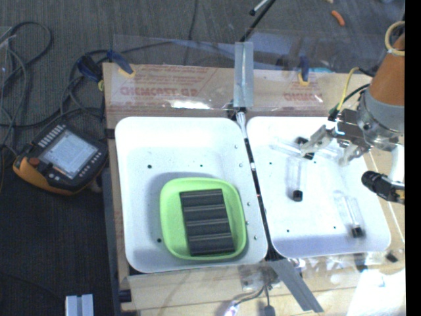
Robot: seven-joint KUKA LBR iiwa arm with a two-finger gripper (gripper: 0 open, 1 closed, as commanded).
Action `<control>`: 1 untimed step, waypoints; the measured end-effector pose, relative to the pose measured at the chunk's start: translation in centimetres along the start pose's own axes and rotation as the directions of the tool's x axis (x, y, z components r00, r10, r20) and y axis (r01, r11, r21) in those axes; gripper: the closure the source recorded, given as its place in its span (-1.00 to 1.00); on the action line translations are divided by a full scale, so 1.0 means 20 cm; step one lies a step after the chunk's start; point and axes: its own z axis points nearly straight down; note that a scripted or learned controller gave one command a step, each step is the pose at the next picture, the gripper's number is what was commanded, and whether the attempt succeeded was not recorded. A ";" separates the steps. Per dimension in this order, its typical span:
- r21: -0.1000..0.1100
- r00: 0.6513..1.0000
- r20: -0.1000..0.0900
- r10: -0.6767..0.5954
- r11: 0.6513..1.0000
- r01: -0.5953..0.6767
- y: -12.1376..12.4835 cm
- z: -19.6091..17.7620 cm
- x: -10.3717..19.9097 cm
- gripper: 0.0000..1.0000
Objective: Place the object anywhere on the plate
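Note:
A dark grey ribbed block [208, 222] lies flat on the green square plate [169, 199], which sits in the front half of the left bin [138, 150]. Over the right bin [316, 242] hangs my gripper [326, 212], apart from the plate and the block. It is open: its two clear fingers with black tips [297, 193] stand wide apart with nothing between them. The grey wrist and orange band of the arm [385, 91] come in from the upper right.
A raised seam [253, 176] divides the two bins. Cardboard and a clear sheet [177, 91] stand behind them. A teach pendant [62, 157] and cables lie on the floor to the left.

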 end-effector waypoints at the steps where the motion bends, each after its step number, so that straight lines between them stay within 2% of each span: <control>1: 0.001 0.998 -0.001 0.067 0.998 -0.067 -0.09 -0.13 0.04 -1.00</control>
